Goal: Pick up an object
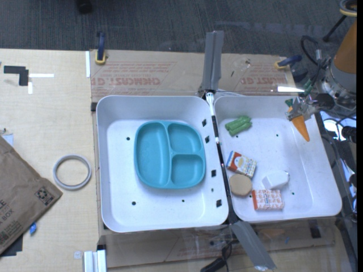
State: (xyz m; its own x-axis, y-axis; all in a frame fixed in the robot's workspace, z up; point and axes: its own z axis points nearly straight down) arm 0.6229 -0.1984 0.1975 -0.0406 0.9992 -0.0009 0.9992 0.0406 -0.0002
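My gripper (300, 110) hangs over the far right corner of the right bin (317, 208), shut on the top end of an orange toy carrot (303, 127). The carrot points down, its tip above the bin floor near the right wall. Lying in the same bin are a green pea pod (238, 124), a small red and white box (241, 164), a round tan biscuit (240, 185), a white block (275, 179) and a red patterned packet (267, 199).
A teal divided plate (170, 154) lies in the left bin (110, 152). A tape roll (72, 171) and a cardboard box (20, 197) lie on the bench to the left. Cables and the arm crowd the right edge.
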